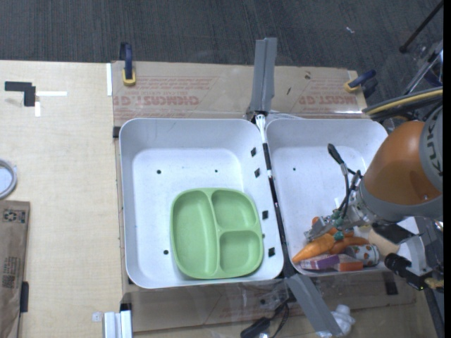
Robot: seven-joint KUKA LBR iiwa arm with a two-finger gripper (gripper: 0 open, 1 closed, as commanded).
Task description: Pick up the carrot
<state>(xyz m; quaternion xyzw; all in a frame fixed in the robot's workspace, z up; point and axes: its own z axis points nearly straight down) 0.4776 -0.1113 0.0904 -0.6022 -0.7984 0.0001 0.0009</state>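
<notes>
The carrot (318, 247) lies in the right bin (303, 153), down in its near corner. It is orange and long. Its thin tip points to the left and a bit toward the front wall of the bin, and its thick end points to the right, under the arm. So it lies almost flat across the bin, left to right, a little tilted.

The gripper (337, 222) hangs just above the thick end of the carrot. The carrot stretches out to the left and a bit below it. The gripper is mixed up with the things under it, so I cannot tell how it is set or if it has hold of the carrot. I think it needs to come straight down over the thick middle part and squeeze across the short way, not along the length.

I count one carrot. Next to it, touching it, is a small pile of other toys in purple, red and white (345, 261). I cannot tell how many are in it. There are two white bins. The left bin (141, 189) holds one green plate (217, 232) with three parts. There is one arm (402, 167).
</notes>
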